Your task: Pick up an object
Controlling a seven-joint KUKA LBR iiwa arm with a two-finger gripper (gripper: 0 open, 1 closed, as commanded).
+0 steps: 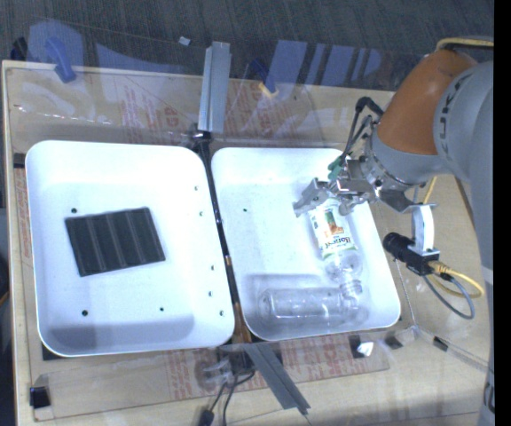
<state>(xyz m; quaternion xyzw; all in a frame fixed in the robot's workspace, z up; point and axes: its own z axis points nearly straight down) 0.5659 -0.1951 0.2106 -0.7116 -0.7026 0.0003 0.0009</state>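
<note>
A: Where is the arm (433,122)?

B: It reaches in from the right over the right bin (238,238). The gripper (319,193) sits low at that bin's upper right part, just above the top end of a small bottle (334,238).

A: Is the bottle held?

B: The view does not settle it. The metal fingers are too small and cluttered to tell whether they are apart or together, and the bottle lies on the bin floor, not plainly between them.

A: Any writing on the bottle?

B: It has a white label with an orange patch and some dark lettering, too blurred to read. Its cap end points toward the near wall.

A: What else is in that bin?

B: A clear bottle (309,303) lying on its side along the near wall, close to the small bottle's lower end.

A: And the left bin (51,193)?

B: A dark ribbed pad (114,240) lies flat near its middle, slightly turned. The bench (105,96) around the bins shows faint red print, unreadable.
</note>
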